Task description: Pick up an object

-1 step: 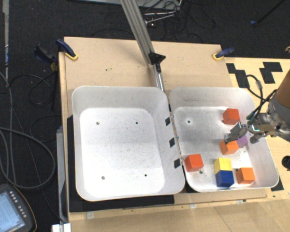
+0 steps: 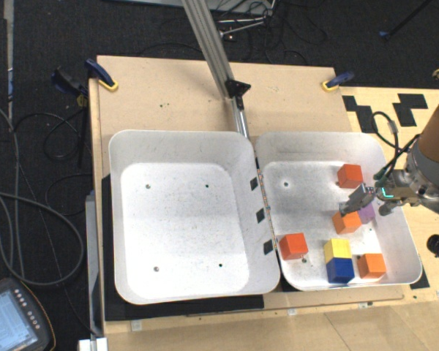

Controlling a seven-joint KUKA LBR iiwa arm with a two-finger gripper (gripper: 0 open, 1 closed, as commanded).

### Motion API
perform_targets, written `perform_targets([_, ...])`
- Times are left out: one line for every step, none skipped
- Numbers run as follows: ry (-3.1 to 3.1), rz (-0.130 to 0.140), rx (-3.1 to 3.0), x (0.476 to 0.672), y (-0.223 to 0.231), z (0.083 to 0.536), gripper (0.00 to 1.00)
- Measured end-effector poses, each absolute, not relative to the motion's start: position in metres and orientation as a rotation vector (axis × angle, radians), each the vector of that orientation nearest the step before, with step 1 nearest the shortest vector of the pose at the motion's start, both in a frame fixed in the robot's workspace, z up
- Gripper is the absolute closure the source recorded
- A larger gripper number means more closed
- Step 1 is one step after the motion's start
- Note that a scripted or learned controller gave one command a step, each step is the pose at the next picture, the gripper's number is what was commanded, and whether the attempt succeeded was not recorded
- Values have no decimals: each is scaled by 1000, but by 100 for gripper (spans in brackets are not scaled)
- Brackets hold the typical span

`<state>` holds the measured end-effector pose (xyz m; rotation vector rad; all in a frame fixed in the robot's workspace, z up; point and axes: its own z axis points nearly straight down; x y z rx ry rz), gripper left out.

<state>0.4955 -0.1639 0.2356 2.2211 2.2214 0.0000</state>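
Left of the gripper, just beside it, we see an orange block touching a purple block. We judge it light, stiff, a little slippery; we would take its flat opposite sides. Whether the gripper is clenched or released, we cannot tell.

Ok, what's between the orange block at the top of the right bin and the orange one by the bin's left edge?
Bare white bin floor between the upper orange block and the left orange block in the camera view.
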Motion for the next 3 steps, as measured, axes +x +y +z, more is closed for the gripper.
perform_targets([2225, -4, 2225, 497, -153, 184, 0])
perform_targets([2223, -4, 2225, 501, -159, 137, 0])
perform_targets([2220, -2, 2223, 501, -159, 93, 0])
